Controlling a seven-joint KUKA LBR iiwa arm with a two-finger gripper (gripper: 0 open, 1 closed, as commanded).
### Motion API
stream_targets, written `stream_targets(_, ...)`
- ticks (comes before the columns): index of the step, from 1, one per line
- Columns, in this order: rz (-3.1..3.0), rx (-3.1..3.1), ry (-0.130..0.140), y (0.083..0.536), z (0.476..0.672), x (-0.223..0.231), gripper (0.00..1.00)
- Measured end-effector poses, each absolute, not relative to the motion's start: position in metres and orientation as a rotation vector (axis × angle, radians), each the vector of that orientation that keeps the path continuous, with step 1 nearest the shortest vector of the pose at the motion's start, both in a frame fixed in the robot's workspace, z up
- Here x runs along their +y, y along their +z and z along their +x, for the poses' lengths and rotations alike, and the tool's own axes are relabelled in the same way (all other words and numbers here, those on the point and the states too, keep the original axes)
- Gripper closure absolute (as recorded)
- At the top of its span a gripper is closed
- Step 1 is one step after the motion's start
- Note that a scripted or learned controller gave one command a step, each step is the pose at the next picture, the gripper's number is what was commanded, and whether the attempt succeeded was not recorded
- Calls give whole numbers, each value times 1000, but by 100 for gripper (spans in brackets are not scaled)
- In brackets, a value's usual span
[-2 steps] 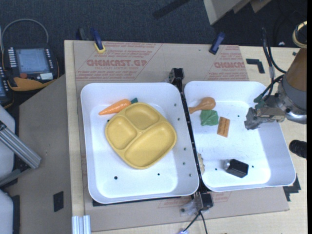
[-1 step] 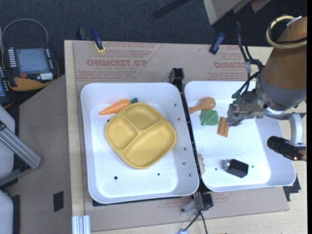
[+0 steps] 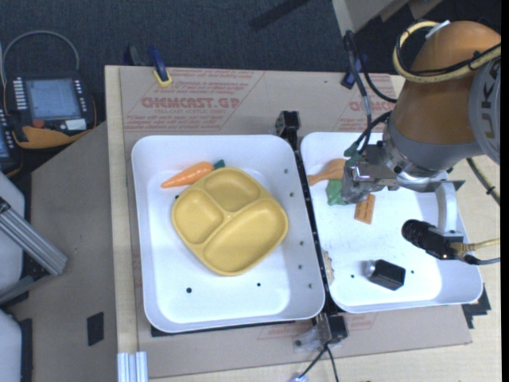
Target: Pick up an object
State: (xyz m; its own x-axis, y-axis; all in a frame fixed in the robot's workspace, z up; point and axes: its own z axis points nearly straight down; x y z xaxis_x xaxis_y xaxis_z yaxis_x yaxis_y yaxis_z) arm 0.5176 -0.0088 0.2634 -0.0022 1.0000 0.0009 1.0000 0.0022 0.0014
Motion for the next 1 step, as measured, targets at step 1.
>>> stream_targets(1,2219,2230,-3,246,515,38,100)
